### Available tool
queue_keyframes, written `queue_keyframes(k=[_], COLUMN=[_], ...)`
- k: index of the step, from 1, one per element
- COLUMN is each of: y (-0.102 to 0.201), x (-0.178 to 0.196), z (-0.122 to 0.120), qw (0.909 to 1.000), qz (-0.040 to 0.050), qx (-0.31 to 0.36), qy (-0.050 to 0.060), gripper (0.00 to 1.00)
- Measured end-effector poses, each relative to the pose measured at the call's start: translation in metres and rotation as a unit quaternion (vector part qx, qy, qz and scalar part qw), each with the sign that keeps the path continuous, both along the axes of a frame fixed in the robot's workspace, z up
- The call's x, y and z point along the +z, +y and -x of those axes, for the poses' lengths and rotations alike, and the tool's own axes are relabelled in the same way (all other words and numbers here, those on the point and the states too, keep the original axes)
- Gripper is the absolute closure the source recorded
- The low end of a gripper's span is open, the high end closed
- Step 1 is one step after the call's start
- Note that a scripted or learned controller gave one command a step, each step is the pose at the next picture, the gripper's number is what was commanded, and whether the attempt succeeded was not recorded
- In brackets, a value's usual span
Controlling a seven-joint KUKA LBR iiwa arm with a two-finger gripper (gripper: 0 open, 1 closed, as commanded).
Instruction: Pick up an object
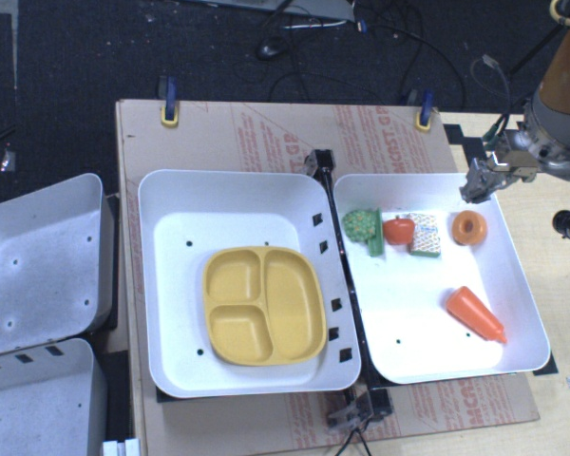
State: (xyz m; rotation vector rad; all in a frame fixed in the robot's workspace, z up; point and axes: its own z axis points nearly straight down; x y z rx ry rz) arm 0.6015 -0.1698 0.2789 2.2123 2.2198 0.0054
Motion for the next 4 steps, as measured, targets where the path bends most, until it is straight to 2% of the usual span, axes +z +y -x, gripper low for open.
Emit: queue_keyframes(k=[1,3,4], y=[0.052,0.143,0.194], x=[-0.015,-0.022,-0.02], z=[-0.016,-0.041,-0.041], qw=[1.0,1.0,1.0], qz=[-0.0022,-0.0019,-0.0021], qx=[0.002,0.002,0.002], qy=[0.004,0.003,0.003], gripper=[1.0,1.0,1.0])
